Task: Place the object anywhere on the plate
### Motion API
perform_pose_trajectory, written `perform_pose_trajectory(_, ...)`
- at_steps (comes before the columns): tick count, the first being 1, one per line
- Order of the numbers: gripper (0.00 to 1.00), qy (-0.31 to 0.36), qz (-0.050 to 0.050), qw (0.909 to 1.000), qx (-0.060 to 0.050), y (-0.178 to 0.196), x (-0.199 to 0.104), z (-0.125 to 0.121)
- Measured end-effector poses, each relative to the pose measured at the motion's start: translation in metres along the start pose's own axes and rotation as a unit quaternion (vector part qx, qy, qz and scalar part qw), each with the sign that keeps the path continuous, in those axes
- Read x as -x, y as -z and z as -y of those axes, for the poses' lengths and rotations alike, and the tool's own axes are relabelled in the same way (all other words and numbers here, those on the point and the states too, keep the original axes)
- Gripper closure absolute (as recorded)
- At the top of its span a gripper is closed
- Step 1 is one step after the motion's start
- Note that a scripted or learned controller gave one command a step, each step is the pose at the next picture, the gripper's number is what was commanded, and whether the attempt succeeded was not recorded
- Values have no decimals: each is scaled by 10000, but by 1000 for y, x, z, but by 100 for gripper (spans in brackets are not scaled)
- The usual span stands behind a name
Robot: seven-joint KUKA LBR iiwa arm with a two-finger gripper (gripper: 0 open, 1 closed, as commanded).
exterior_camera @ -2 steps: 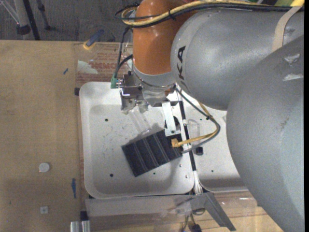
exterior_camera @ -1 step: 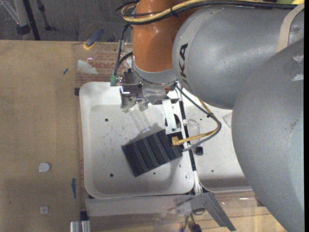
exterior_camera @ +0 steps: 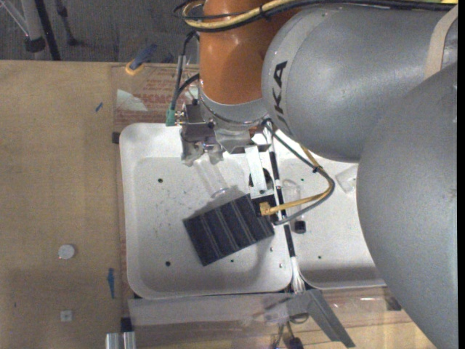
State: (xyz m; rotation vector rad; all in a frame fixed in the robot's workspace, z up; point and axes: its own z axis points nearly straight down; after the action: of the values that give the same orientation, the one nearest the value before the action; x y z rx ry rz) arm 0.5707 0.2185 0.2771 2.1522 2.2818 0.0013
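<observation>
Right, you have black ribbed rectangular block [exterior_camera: 227,229] lying flat and skewed on floor of left shallow white bin [exterior_camera: 152,217]; likely task object. Note gripper [exterior_camera: 215,183] poised near block's far edge; spread or pressed together, can't tell. Judge block rigid, light, matte, so little slip. You'd best pinch across narrow width, at mid-length. Bin floor smooth, speckled; block may skid if nudged. Room fair left of block; arm [exterior_camera: 341,78] crowds right side.
</observation>
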Motion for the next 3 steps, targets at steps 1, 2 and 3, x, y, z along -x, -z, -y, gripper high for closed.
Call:
perform_pose_trajectory(1, 100, 911, -15, 9958, -4, -15, -2, -40)
perform_pose_trajectory(2, 100, 2522, -25, 9677, -27, -92, 7, -15)
perform_pose_trajectory(3, 100, 3736, -27, 9276, -20, -9, 25, 65)
